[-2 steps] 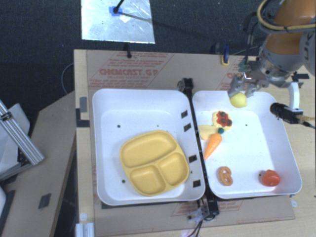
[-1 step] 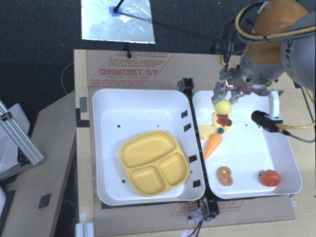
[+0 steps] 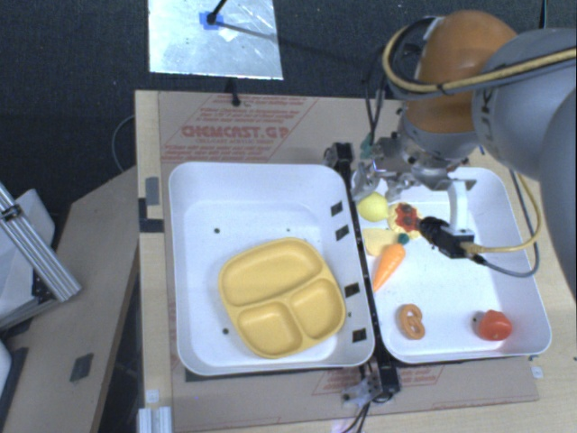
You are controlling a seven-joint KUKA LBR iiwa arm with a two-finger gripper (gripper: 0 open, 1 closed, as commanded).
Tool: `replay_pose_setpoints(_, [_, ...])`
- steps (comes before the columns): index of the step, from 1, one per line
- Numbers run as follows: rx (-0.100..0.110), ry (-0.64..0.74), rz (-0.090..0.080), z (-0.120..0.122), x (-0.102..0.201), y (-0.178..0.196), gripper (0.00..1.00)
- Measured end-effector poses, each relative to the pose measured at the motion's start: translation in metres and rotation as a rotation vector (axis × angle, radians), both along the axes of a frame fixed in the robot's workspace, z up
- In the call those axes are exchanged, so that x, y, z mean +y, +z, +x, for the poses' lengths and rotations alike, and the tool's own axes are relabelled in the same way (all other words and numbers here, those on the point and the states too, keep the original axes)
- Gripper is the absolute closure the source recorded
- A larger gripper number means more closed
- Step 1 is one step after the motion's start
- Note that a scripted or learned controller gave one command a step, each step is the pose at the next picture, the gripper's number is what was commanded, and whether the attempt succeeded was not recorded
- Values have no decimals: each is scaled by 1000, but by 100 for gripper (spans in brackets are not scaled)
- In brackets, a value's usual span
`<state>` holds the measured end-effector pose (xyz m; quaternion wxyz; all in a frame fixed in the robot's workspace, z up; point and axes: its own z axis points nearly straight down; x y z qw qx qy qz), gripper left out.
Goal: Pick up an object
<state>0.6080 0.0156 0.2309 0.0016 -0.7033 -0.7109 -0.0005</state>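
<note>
In the right bin [image 3: 518,318] lie a yellow lemon-like fruit [image 3: 372,208], a small red and yellow toy [image 3: 406,216], a pale yellow piece [image 3: 380,239], an orange carrot [image 3: 389,262], a brown pretzel [image 3: 410,321] and a red pepper-like toy [image 3: 492,325]. My gripper [image 3: 389,190] hangs over the bin's upper left part, right above the lemon and the red toy. Nothing is visibly held between its fingers.
The left bin [image 3: 207,210] holds a yellow divided plate [image 3: 281,295]. A black divider with clips [image 3: 353,264] runs between the bins. The grey arm with its orange band [image 3: 460,57] and a yellow cable [image 3: 505,246] cross above the right bin's far side.
</note>
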Motion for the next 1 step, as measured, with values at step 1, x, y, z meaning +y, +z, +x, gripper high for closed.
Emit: replay_pose_setpoints(1, [0, 0, -1, -12, 49, -11, 100])
